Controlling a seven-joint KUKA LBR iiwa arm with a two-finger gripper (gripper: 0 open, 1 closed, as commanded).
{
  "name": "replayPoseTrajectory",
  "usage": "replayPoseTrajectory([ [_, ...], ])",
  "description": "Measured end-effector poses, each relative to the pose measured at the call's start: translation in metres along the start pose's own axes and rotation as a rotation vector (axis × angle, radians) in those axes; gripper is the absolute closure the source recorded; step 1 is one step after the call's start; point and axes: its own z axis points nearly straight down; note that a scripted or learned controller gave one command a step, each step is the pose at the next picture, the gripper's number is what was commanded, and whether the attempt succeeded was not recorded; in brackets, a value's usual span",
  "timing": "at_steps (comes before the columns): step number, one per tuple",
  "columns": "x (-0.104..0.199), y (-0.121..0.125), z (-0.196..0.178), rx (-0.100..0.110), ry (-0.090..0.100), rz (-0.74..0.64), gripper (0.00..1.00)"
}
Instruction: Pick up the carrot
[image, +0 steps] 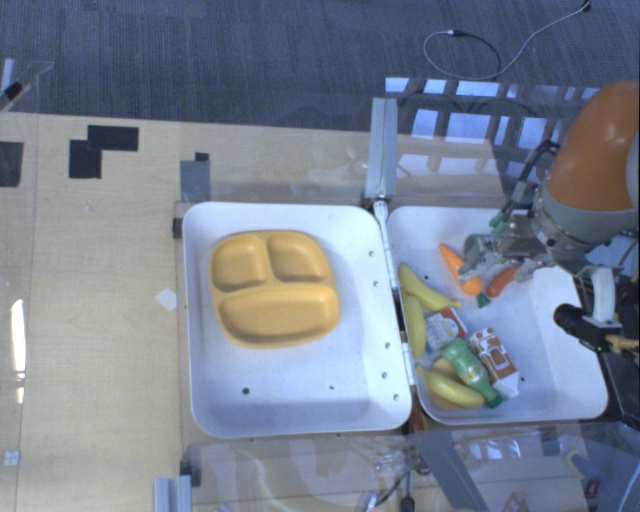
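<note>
End effector (487, 262) over carrot (500, 281) in right bin (570, 395); labels unreadable.

1. The arm (600, 150) enters from about three o'clock; its orange band sits high at the right, near two o'clock.
2. The grey wrist (565, 225) slants down toward nine o'clock.
3. The gripper (487, 262) hangs low, its tips pointing toward eight o'clock.

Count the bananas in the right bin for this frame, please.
2. One banana lies along the right bin's left wall; another lies at its near edge, partly under a green bottle. More could be hidden beneath the packets.
</note>
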Motion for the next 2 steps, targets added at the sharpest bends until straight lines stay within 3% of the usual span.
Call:
replayPoseTrajectory([
  [1,0.0060,0.0622,0.1266,-0.004,-0.001,-0.061,0.00],
  [2,0.0070,0.0629,0.1188,-0.004,0.000,-0.062,1.00],
])
